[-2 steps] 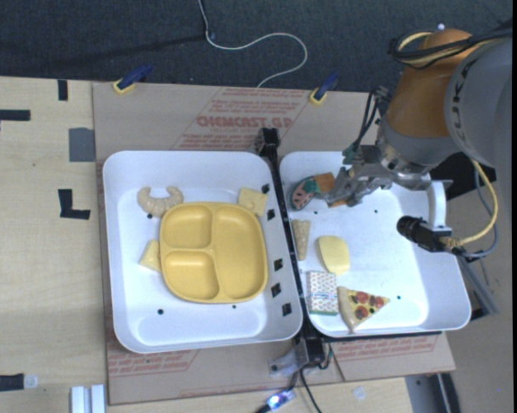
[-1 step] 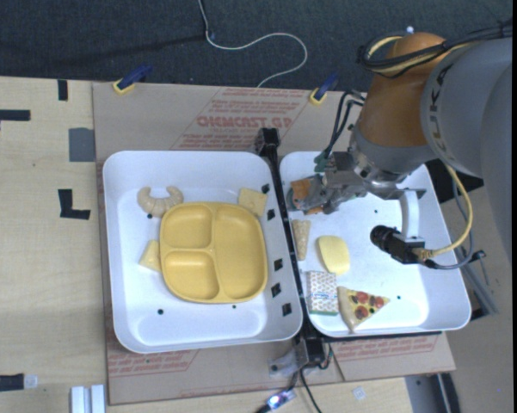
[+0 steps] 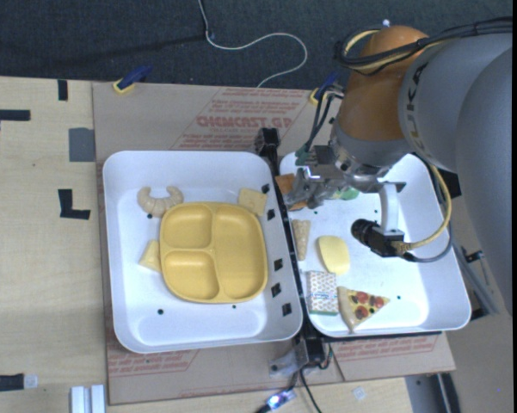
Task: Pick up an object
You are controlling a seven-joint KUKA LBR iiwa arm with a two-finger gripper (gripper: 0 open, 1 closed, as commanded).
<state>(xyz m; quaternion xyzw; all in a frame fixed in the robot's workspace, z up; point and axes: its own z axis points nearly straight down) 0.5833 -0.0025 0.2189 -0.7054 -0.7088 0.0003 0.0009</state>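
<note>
Jaws of the gripper (image 3: 314, 188) hang at the right bin's (image 3: 430, 317) far-left corner; their opening cannot be told.
Directly beneath lies a small orange-brown piece (image 3: 286, 185); the yellow block (image 3: 333, 254) sits nearer.

A wooden bench (image 3: 34, 256) carries a cardboard sheet (image 3: 232, 119) printed in red, on which two white bins sit touching: the left bin (image 3: 125, 231) and the right bin (image 3: 439, 308). Black tape marks (image 3: 69, 205) lie on the bare wood left of the sheet; a blue clip (image 3: 133, 77) grips its far left corner.
</note>
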